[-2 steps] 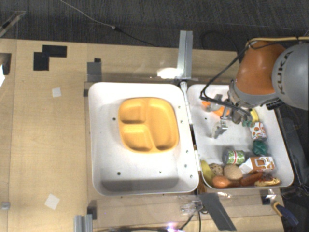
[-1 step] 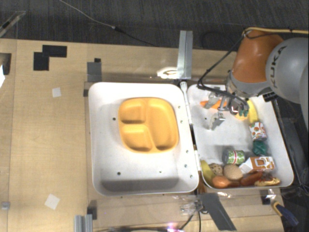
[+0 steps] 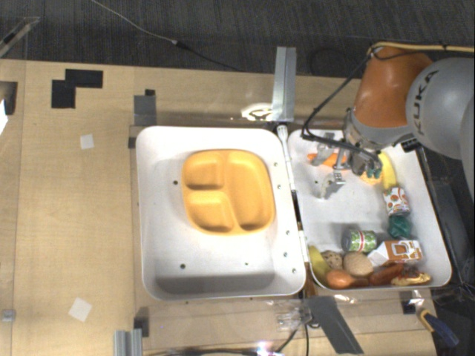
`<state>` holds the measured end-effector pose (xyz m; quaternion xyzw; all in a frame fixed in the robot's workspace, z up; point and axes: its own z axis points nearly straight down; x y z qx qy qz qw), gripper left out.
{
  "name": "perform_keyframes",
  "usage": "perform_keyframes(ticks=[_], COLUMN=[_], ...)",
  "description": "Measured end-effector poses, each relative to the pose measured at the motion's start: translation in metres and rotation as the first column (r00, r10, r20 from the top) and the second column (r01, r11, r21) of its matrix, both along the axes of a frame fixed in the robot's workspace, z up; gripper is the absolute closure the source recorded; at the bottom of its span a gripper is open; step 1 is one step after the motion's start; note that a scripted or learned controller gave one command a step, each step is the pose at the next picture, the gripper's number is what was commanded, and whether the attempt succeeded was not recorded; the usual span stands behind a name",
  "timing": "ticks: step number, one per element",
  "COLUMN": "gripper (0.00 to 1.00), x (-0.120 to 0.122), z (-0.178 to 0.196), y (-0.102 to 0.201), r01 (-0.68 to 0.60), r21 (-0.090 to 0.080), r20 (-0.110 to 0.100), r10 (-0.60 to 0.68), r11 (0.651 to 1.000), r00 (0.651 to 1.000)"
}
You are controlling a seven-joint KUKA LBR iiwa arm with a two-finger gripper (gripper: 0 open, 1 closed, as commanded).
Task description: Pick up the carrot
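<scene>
The gripper [image 3: 335, 170] hangs over the right bin's [image 3: 444, 262] far end — the orange carrot [image 3: 326, 159] lies beneath it, a banana [image 3: 387, 172] just right — I cannot tell its grip.

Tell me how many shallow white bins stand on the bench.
2. The left white bin holds a yellow compartment tray; the right white bin holds small food items.

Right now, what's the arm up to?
The KUKA arm is reaching into the right bin from the right, with its gripper low over the bin's far end. Something orange, likely the carrot, sits right at the gripper. A firm grasp isn't visible. The left bin holds a yellow divided tray.
</scene>
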<state>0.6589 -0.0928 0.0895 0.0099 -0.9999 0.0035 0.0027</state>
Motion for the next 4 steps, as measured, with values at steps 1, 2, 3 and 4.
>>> perform_keyframes(ticks=[1, 2, 3, 4], gripper=[0.0, 0.0, 0.0, 0.0], x=[0.007, 0.002, -0.001, -0.002], z=[-0.001, -0.001, 0.148, 0.002], y=[0.006, 0.015, -0.034, -0.037], r01=[0.118, 0.547, 0.536, 0.648], r21=[0.004, 0.01, 0.015, 0.01], r20=[-0.011, -0.008, 0.026, 0.009], r10=[-0.118, -0.547, -0.537, -0.648], r11=[0.993, 0.837, 0.844, 0.761], r00=[0.993, 0.837, 0.843, 0.761])
